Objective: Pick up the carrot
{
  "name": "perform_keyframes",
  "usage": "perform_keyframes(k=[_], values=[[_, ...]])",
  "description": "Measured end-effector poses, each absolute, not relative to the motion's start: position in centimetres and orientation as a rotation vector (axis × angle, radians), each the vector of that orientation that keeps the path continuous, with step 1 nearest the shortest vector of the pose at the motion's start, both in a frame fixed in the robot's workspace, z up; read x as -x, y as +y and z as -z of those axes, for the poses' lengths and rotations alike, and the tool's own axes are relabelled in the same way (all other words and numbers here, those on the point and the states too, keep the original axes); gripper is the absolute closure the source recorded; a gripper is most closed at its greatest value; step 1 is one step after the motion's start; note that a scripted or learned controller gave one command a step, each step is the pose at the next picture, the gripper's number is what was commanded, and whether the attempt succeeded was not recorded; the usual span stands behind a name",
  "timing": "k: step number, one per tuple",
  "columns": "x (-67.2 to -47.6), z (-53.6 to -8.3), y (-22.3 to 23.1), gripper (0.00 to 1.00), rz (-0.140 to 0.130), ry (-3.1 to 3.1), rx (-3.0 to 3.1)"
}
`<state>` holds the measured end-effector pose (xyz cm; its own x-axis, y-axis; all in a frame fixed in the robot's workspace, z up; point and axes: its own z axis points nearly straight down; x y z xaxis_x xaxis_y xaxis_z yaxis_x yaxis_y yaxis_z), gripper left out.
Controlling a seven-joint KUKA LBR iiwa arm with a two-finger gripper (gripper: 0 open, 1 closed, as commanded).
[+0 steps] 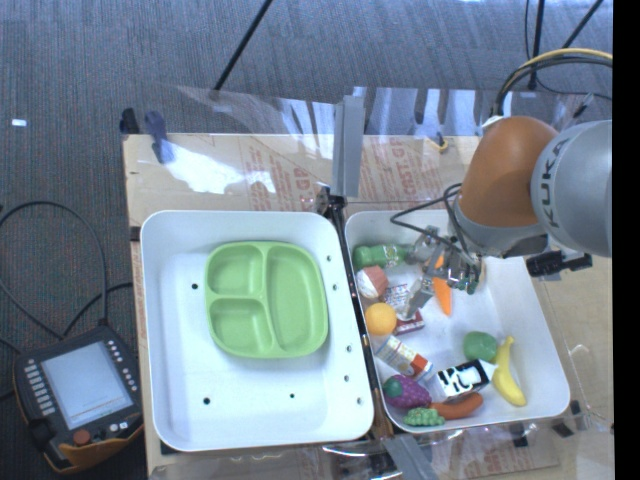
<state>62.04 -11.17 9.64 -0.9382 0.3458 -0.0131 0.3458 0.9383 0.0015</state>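
carrot (443,295): orange
tray (267,299): light green
bins (170,268): white
banana (511,372): yellow
orange (380,319): yellow-orange
lime (480,345): green
grapes (407,391): purple
sausage (457,406): red-brown
arm (560,183): grey, orange band
pendant (78,398): black, grey screen, orange base

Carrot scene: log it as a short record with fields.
carrot: orange, in the right bin, at the gripper; whether it is gripped cannot be told
gripper: low over the right bin's upper middle, on the arm reaching in from the right
right bin, other items: orange, banana, grapes, lime, sausage
left bin: holds a green tray with three compartments
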Motion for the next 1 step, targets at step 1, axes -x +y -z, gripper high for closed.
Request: perform_keyframes(k=[1], values=[[-59.27, -9.68, -10.39, 0.0, -0.002, 3.058, -0.634]])
